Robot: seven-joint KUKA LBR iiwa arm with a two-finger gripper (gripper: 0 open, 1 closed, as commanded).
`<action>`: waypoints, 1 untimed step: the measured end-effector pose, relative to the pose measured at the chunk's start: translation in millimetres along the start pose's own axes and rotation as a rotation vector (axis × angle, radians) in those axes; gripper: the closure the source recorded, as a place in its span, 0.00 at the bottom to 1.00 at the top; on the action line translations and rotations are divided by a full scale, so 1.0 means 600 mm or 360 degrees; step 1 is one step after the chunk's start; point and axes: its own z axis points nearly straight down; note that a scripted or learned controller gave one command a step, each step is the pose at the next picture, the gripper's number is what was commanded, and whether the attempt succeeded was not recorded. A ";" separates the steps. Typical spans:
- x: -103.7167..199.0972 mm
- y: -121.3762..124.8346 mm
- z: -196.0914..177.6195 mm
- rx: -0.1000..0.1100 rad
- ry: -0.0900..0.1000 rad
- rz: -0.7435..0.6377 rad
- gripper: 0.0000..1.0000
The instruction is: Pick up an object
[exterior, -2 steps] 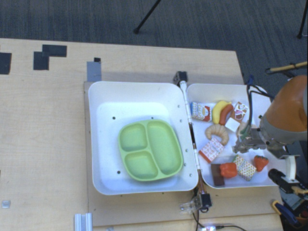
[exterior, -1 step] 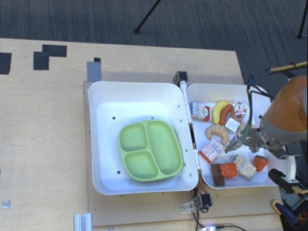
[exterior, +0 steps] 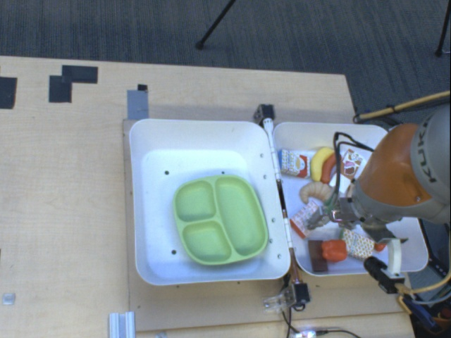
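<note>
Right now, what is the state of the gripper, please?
Gripper: cannot be told; it hangs over the right bin, among small objects.

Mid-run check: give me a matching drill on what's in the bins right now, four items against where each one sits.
Items:
1. green divided plate
2. yellow banana
3. orange-red block
4. end effector

Places:
A. near the front edge of the right bin
B. toward the back of the right bin, beside a small white packet
C. in the left bin
D. over the middle of the right bin, among the items

Pairs: 1-C, 2-B, 3-A, 4-D
</note>
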 end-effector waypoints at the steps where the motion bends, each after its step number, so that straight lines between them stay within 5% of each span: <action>1: 0.007 0.006 -0.021 -0.0008 0.0015 -0.0008 1.00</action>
